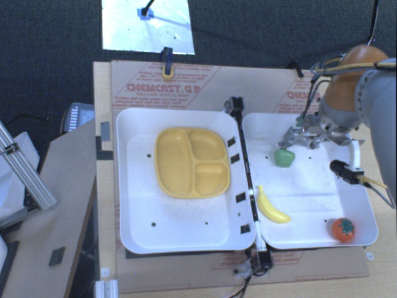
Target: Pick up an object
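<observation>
Hand (289,143) sits low over the green apple (285,158) in the right bin (310,228), placed for a grasp; finger state cannot be told.

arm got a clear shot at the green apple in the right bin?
Probably yes. The tool hangs just above the green apple, nothing lies between them, and the banana and tomato sit well apart, nearer the front of the right bin.

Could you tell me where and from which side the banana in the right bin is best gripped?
Probably across the thick middle of the banana, coming straight down. It lies flat on the right bin floor, curved, with one end close to the divider wall, so the hand should close across its narrow width, well clear of that wall.
</observation>
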Robot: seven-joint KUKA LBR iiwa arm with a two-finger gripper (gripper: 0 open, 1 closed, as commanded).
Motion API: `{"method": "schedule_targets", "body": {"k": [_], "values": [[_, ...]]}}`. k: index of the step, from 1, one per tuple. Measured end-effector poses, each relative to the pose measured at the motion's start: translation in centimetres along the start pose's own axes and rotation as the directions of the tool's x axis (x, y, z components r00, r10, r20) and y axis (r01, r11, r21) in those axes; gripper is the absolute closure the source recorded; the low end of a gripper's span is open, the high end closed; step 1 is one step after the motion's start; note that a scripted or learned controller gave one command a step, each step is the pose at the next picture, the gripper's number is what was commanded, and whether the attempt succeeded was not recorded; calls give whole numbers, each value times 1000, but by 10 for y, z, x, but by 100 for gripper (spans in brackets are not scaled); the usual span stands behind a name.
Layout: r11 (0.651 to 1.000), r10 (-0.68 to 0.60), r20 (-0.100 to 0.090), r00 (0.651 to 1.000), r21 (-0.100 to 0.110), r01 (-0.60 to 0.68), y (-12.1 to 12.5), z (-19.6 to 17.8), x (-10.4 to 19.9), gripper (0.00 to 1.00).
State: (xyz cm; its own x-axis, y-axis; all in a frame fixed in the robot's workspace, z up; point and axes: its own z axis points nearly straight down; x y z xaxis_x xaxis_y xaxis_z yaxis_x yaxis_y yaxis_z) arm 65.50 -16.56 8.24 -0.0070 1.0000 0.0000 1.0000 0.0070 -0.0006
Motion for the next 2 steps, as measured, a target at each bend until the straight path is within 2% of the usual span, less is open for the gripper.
{"method": "schedule_targets", "body": {"k": [1,2], "values": [[1000,-2,2,1000,-7,2,2,-15,0,100],[1000,5,2,1000,-9,-4,1,-79,-6,100]]}}
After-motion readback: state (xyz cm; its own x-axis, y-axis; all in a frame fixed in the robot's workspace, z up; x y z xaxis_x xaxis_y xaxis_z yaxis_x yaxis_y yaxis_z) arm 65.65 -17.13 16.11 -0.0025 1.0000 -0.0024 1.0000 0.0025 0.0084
